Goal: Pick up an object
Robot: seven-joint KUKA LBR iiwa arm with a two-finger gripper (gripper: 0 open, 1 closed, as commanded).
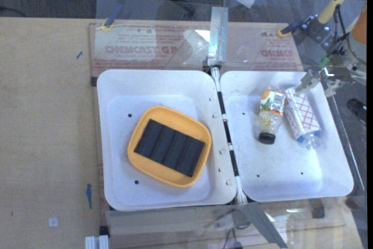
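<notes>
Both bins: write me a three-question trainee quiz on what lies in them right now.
1. True or false: the yellow tray lies in the left bin.
2. Which item in the right bin has a black cap? A) the small bottle B) the red-and-white packet C) neither
3. Fill in: the gripper is above the right bin's far ____ corner.

Key: 1 true. 2 A; the cap points toward the near edge. 3 right; it is just past the packet's far end.
</notes>
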